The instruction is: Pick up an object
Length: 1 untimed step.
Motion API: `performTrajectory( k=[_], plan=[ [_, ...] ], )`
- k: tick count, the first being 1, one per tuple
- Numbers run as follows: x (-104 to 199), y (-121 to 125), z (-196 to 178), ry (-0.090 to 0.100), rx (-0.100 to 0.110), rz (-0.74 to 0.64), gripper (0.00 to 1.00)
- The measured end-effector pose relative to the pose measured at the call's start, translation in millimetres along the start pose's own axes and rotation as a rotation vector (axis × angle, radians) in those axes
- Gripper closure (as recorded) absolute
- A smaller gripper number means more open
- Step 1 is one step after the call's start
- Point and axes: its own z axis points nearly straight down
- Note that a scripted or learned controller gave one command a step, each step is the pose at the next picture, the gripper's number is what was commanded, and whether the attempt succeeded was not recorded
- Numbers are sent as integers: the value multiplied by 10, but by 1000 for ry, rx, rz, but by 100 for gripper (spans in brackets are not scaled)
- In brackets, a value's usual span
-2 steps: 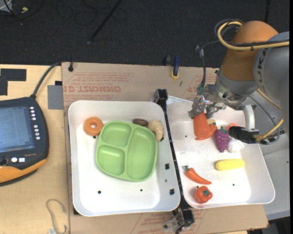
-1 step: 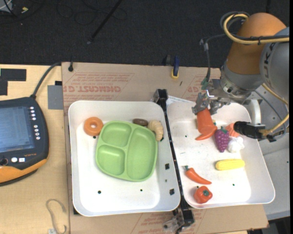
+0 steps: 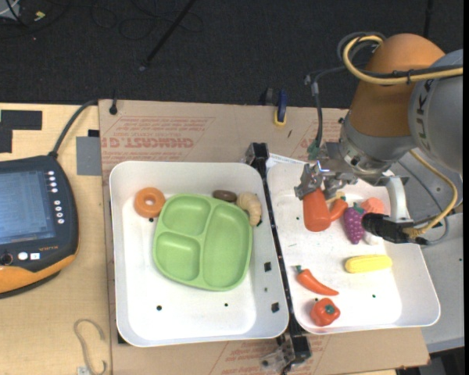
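Right of centre, the gripper is lowered onto the orange toy in the right bin. Jaws' state cannot be told; a secure pinch, then lifting, is judged next.

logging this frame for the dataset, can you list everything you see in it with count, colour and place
bins: 2, white, side by side on the bench
divided plate: 1, green, left bin
donut: 1, orange, left bin, by the plate's upper left
brown piece: 1, dark brown, left bin, above the plate
pale piece: 1, beige, left bin, at the plate's upper right
orange-red toy: 1, right bin, under the gripper
grapes: 1 bunch, purple, right bin
corn: 1, yellow, right bin
chilli: 1, red-orange, right bin
tomato: 1, red, right bin, near front
pendant: 1, grey and orange, left of bins
gripper: 1, grey, over right bin
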Motion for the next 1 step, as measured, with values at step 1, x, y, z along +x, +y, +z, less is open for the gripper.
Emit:
performTrajectory(
  k=[1],
  plan=[
    [335,-316,-28,0,1,0,100]
  ],
)
